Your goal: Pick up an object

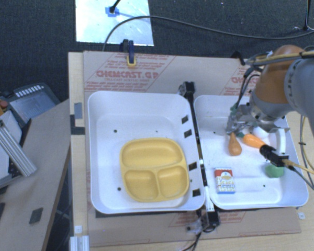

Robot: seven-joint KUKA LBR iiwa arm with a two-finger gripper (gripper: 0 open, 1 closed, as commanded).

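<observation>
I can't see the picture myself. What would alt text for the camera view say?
A grey robot arm with an orange band reaches from the right into the right white bin, its gripper low over two orange carrots. That bin also holds a green piece and a small red and white box; the left bin holds a yellow divided plate.
</observation>
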